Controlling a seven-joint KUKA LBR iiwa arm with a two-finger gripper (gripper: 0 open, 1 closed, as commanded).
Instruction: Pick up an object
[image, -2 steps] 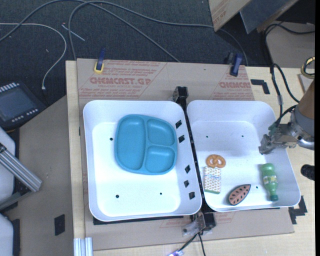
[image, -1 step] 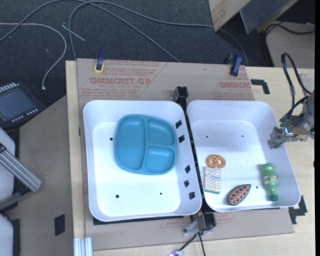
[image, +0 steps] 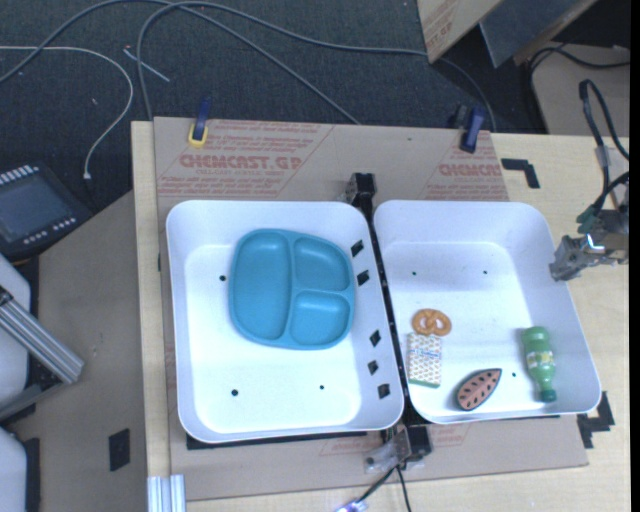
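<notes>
Two shallow white bins are seen side by side on a pale wooden bench, viewed from above at a slant. The left white bin (image: 200, 400) is occupied by a blue plastic plate with three compartments (image: 292, 288), laid flat near its middle. Four small objects are gathered in the near part of the right white bin (image: 470, 225): a small brown pretzel (image: 431, 322), a white rectangular packet with a fine printed pattern (image: 425, 360) just below it, a brown oval leaf-shaped piece (image: 478, 389) near the front wall, and a green plastic bottle (image: 539, 362) lying on its side toward the right wall. The robot's gripper (image: 578, 252) is held outside the right bin, beside its far right rim, well apart from all four objects. Whether it is open or closed cannot be told.
</notes>
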